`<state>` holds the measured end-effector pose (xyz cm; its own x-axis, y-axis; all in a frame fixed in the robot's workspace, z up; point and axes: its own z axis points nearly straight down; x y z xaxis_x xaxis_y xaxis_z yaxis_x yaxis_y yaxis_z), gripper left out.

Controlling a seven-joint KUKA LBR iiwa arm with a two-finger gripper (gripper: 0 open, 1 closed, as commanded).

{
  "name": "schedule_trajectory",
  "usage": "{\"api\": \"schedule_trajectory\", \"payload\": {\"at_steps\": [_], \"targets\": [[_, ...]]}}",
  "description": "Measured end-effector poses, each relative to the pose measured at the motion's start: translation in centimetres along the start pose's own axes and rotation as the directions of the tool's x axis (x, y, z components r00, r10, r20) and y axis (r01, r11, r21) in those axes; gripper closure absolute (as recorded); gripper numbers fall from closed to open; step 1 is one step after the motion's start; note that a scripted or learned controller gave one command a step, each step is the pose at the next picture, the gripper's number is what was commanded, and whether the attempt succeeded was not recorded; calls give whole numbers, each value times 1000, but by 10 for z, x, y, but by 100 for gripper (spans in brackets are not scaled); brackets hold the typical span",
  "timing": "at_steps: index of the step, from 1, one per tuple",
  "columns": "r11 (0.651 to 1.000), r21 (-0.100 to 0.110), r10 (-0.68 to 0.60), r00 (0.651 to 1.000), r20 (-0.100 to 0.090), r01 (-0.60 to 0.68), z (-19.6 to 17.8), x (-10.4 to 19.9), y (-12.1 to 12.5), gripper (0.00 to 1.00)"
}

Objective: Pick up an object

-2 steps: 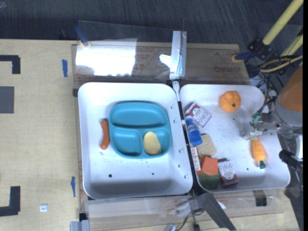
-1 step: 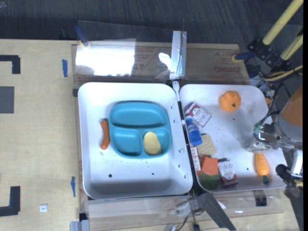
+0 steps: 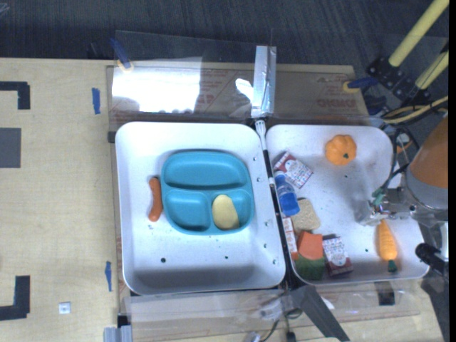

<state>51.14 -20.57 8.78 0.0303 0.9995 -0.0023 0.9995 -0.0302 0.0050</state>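
My gripper hangs at the carrot's 12 o'clock, jaw state unclear. Risk: bin wall blocks me, carrot rolls.

Right bin centre open; clutter lines divider.

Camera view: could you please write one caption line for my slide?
Two white bins: left one holds a blue divided tray with a yellow item; gripper hovers in the right bin near a carrot.
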Motion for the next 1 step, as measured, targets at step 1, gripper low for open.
{"api": "schedule_trajectory", "payload": {"at_steps": [1], "targets": [[975,-20,221,975,-6,-221,-5,-8,-21,0]]}}
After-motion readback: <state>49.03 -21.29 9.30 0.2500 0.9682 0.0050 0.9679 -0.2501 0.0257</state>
